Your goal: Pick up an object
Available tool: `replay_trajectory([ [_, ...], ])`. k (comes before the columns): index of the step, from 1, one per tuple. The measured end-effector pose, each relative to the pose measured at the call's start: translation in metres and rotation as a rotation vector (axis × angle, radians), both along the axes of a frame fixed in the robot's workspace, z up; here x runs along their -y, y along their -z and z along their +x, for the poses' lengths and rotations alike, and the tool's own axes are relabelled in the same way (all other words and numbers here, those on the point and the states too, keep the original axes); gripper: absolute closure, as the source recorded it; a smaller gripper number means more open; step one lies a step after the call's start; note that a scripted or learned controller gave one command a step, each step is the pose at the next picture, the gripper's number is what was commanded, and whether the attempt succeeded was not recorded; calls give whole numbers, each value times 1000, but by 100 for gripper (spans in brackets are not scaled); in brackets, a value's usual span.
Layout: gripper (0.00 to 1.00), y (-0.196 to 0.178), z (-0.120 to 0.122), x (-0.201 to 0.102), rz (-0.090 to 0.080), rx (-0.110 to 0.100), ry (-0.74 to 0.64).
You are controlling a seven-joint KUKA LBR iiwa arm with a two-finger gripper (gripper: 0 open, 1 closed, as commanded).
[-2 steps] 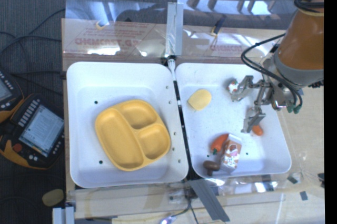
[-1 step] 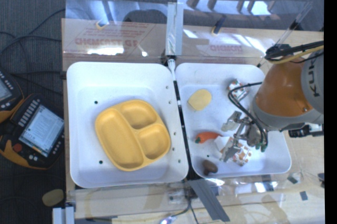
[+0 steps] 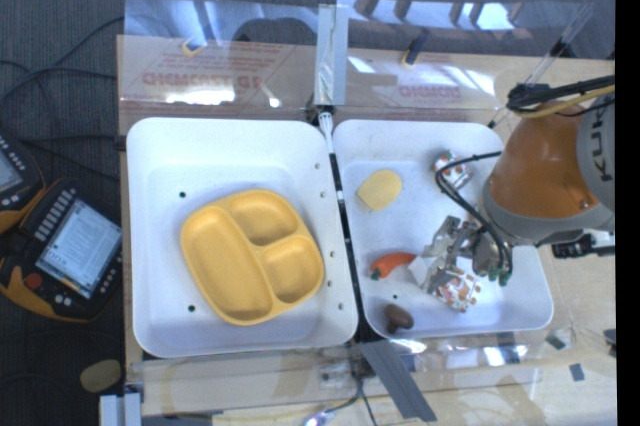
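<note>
The jaws hang low in the right bin (image 3: 520, 309); I cannot tell how far they stand apart. Just below them lies a crumpled red-and-white wrapper (image 3: 455, 289). Left of them lies an orange carrot (image 3: 392, 264), long axis left-right.

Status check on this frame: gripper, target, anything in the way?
Gripper low in right bin, over crumpled wrapper; grasp unclear. Carrot just left of it, brown piece in front. Yellow tray in left bin.
</note>
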State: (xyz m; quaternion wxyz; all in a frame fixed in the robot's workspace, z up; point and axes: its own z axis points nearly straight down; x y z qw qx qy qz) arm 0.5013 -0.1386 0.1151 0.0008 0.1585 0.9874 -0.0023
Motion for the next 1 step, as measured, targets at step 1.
replay_trajectory([
  [1,100,-68,-6,-47,4,0,-64],
])
